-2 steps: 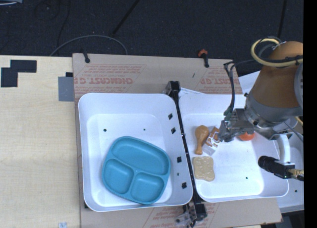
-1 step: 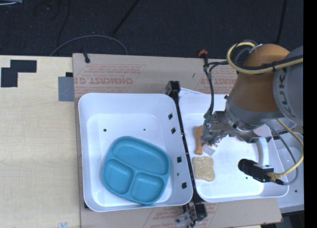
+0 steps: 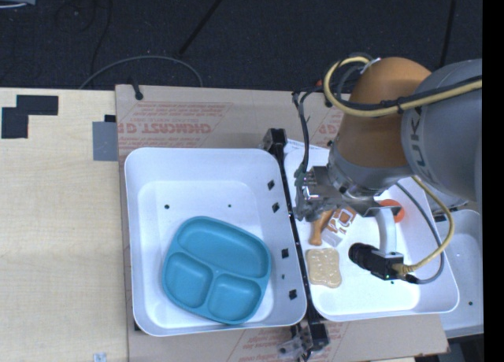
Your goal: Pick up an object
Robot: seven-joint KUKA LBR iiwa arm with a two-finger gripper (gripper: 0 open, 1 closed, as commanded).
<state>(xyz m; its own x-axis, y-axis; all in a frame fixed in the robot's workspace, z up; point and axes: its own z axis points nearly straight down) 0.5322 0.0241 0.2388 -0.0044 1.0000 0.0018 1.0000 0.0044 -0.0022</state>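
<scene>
Note gripper (image 3: 313, 199) low over the left part of the right bin (image 3: 370, 299), close to the wall shared with the other bin. Cannot tell gripper state (open, closed or gripping), hidden under the wrist housing. See nothing held.

Judge the likeliest target to be the orange-brown stick (image 3: 316, 232), just below the gripper and beside a small printed carton (image 3: 341, 223); touching or merely adjacent, cannot tell. Find tan flat slab (image 3: 324, 267) just below both, on the bin floor, clear of the walls.

For a clean pick: centre over one item only, straddle the stick across its narrow side, descend straight, close, lift slowly, check for a hold. Avoid pinching stick and carton together. Leave the slab as second choice: looks thin and flat, probably hard to grasp.

Also note orange piece (image 3: 395, 212) further right, partly hidden by the arm, and blue divided plate (image 3: 216, 268) alone in the left bin (image 3: 150, 187), well apart. Watch the shared wall: little room on that side.
</scene>
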